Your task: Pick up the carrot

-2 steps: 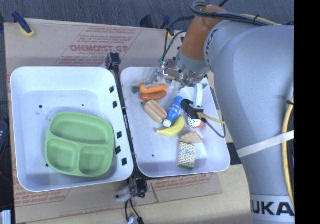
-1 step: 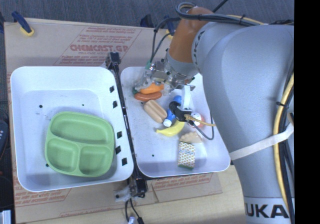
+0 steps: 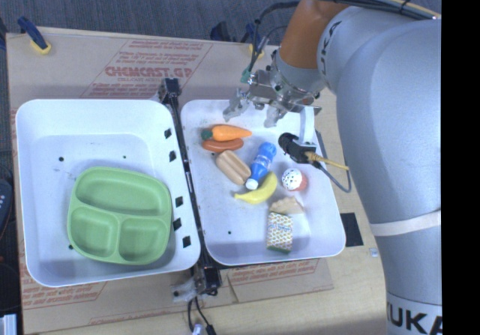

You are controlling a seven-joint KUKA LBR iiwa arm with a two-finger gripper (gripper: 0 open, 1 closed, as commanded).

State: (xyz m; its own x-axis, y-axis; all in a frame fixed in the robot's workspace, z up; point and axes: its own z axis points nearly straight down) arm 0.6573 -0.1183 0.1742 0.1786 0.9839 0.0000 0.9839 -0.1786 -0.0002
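My claw [image 3: 255,111] hung above the right bin's [image 3: 326,240] far edge, fingers spread and gripping nothing. The carrot [image 3: 229,132] lay just beside it, atop a sausage [image 3: 222,145]. I judged it best to straddle the carrot's thick middle before closing.

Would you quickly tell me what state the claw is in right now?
Claw: open, holding nothing, poised above the far end of the right bin, just beyond the carrot.

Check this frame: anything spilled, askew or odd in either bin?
Nothing stands out. The carrot lies flat in the right bin among other toy food; the green plate sits level in the left bin. The gripper hovers above.
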